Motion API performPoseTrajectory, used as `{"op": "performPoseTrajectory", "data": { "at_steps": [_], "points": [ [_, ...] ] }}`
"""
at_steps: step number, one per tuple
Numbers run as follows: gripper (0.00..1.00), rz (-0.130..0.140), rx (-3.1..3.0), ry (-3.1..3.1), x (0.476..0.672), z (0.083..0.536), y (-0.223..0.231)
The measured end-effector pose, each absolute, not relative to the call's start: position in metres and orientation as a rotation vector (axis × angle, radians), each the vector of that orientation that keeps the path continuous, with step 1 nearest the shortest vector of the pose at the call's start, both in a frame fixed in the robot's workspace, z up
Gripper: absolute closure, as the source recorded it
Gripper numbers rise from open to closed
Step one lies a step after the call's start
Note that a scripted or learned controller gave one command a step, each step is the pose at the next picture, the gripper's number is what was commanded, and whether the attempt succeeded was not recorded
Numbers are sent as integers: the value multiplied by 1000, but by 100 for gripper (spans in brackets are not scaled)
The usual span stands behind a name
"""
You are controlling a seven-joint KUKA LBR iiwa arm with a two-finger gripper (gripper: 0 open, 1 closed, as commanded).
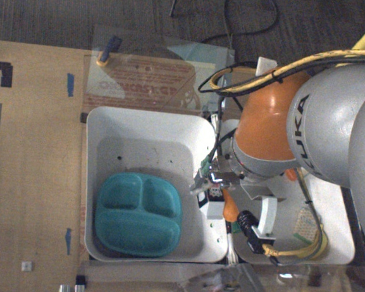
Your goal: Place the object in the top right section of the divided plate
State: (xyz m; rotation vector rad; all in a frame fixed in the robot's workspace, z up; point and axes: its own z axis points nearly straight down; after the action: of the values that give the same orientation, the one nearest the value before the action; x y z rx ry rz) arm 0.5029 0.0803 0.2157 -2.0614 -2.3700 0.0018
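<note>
A teal divided plate (pixel 138 214) lies in the left white bin (pixel 146 129), toward its front left. It has two small sections at the back and one large section in front, all bare. My gripper (pixel 213 194) hangs over the wall between the two bins, just right of the plate. A small orange object (pixel 228 208) shows right beside the gripper's lower end, above the right bin; whether it is held is unclear. A bit of green (pixel 203 167) peeks out at the gripper's left side.
The grey arm with its orange band (pixel 270 121) covers most of the right bin (pixel 339 210). A pale meshed item (pixel 306 220) lies in that bin. A clear plastic sheet (pixel 144 75) sits behind the left bin. Yellow and black cables hang around the wrist.
</note>
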Motion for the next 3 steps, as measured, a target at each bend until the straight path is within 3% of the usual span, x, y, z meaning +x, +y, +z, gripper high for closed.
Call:
{"op": "performPoseTrajectory", "data": {
  "at_steps": [1, 2, 3],
  "points": [
    [100, 1, -1887, -2513, 550, 199, 143],
    [0, 1, -1885, -2514, 550, 200, 144],
    [0, -1, -2186, -2259, 666, 290, 125]
  ]
}}
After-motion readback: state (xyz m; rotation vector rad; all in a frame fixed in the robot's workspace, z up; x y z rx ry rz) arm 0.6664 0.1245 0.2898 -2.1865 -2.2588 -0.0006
